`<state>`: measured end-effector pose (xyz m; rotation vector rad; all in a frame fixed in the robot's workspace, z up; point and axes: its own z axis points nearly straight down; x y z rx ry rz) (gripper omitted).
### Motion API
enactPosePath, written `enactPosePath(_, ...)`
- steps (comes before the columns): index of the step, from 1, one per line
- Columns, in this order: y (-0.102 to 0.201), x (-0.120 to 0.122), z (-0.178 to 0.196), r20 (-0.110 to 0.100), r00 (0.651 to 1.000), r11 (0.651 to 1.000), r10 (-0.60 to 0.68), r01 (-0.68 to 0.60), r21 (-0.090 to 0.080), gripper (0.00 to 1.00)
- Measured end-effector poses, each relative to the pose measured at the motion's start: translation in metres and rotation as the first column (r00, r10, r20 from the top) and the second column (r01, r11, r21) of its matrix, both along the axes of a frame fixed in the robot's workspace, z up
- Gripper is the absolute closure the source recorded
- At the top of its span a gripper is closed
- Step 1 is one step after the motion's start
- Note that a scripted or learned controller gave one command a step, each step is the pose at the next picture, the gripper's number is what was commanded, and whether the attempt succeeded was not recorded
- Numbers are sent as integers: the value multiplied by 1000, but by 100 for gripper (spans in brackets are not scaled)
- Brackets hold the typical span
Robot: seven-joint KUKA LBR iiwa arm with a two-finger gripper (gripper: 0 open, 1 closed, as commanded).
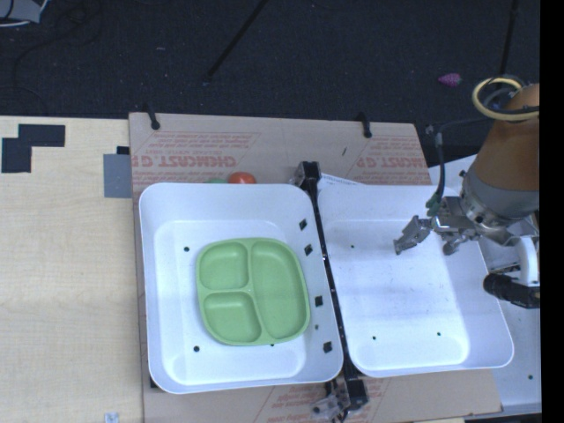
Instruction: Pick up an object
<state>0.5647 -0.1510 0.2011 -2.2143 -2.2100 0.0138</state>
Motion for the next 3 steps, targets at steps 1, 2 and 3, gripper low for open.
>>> enactPosePath(1, 0, 3, 7, 12, 1000, 1000, 2, -2, -2, 0)
enactPosePath(2, -7, 8, -51, 8, 1000, 1000, 2, -2, -2, 0)
enactPosePath(3, -17, 6, -104, 8, 1000, 1000, 1, -1, -1, 0)
